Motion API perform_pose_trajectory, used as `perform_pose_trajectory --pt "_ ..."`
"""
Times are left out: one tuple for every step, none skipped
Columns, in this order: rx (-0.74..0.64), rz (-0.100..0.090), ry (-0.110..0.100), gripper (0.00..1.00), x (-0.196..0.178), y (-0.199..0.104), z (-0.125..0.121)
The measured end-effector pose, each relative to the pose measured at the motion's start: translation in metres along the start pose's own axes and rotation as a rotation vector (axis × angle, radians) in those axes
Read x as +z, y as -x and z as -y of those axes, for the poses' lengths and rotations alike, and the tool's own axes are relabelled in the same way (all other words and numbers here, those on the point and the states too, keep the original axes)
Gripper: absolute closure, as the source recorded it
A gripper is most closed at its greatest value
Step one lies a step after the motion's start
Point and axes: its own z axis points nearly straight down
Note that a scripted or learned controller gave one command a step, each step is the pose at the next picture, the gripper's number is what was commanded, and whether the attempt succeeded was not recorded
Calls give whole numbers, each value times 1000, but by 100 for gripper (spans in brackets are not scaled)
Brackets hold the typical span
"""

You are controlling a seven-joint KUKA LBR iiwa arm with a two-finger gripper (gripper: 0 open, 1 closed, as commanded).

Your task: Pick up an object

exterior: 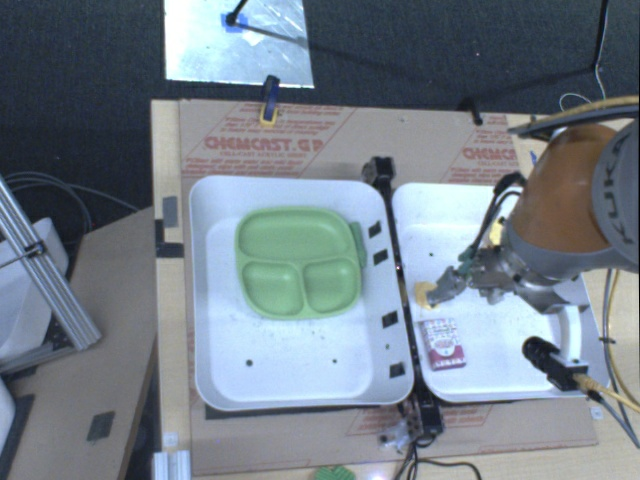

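The gripper [447, 286] hangs low over the right bin [500, 376], its tip at a small yellow object [425, 294], perhaps a toy piece, that lies just left of the jaws; whether the jaws are apart or together I cannot tell. A red-patterned card packet [442, 342] lies just below them. Well to their left, a green divided tray [299, 263] sits in the left bin [220, 358].
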Motion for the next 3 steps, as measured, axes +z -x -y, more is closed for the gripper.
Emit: perform_pose_trajectory --pt "11 6 1 0 54 87 -19" --pt "1 6 9 0 78 133 -83" --pt "-2 5 11 0 99 149 -149"
